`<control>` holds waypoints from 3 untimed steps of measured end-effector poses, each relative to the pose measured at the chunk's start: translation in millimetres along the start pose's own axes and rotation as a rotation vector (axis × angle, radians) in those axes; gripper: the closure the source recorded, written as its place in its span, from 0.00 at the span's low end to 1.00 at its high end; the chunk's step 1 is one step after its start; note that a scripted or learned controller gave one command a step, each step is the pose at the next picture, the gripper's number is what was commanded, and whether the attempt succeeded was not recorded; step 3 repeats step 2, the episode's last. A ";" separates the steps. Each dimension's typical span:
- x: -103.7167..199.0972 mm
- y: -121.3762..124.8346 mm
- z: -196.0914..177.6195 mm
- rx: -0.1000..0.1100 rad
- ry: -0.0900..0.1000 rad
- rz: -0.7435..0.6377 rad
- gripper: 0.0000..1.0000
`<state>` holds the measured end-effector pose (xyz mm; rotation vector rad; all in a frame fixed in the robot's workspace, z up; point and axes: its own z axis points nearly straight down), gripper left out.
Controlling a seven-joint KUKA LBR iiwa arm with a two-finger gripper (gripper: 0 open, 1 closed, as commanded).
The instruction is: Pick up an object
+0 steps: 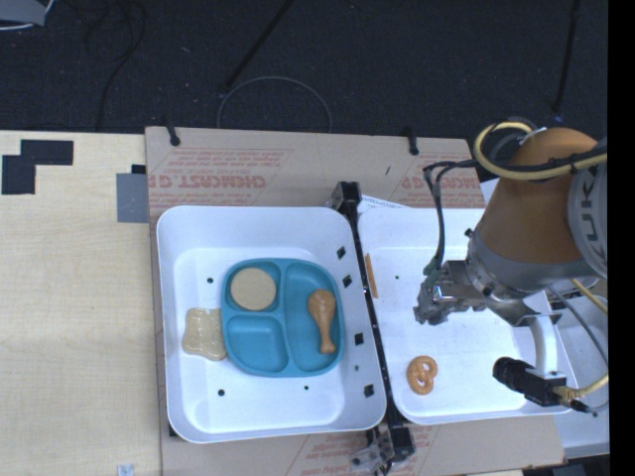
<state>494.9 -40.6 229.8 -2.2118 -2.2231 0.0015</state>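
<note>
- The left bin (pixel 184 266) holds a blue tray (pixel 263 350) with compartments. A round biscuit (pixel 252 288) sits in its upper-left compartment and a drumstick (pixel 323 318) in its right one.
- A pale beige slice (pixel 204 333) lies against the tray's left edge.
- A thin orange strip (pixel 370 272) lies along the left wall of the right bin (pixel 466 236).
- The gripper (pixel 434 303) hangs over the middle of the right bin, under the grey-and-orange arm (pixel 536 206). I cannot tell whether it is open or closed, and nothing is seen held in it.
- The pretzel (pixel 423 375) lies flat at the lower centre of the right bin, just below the gripper and apart from it. It is nearly round, slightly longer from top to bottom of the frame.
</note>
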 end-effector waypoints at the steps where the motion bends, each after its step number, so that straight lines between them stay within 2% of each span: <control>1: 51.6 1.8 -8.5 -0.002 -0.002 0.000 1.00; 2: 112.6 -3.8 -9.2 -0.001 -0.002 -0.001 1.00; 3: 112.6 -3.8 -9.2 -0.001 -0.002 -0.001 1.00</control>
